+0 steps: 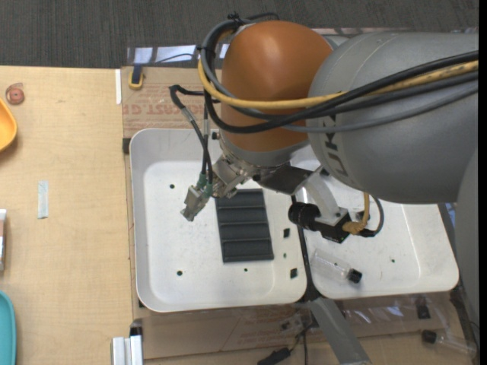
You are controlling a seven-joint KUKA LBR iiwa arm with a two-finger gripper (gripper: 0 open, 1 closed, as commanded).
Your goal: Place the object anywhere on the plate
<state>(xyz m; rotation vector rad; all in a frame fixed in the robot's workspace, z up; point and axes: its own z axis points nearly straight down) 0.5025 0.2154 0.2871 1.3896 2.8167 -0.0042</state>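
My gripper (pixel 245 225) appears as a black ribbed block hanging over the right half of the left bin (pixel 152 226), under the orange band of the arm. The block hides whatever is beneath it. A small clear item with a black end (pixel 340 269) lies on the floor of the right bin (pixel 411 272), near its front left corner and to the right of the gripper. It lies apart from the gripper.
A cable end with a grey-green plug (pixel 195 201) dangles left of the gripper. The grey arm covers the back of both bins. A wooden table (pixel 61 204) lies to the left, with an orange item (pixel 4 128) at its edge.
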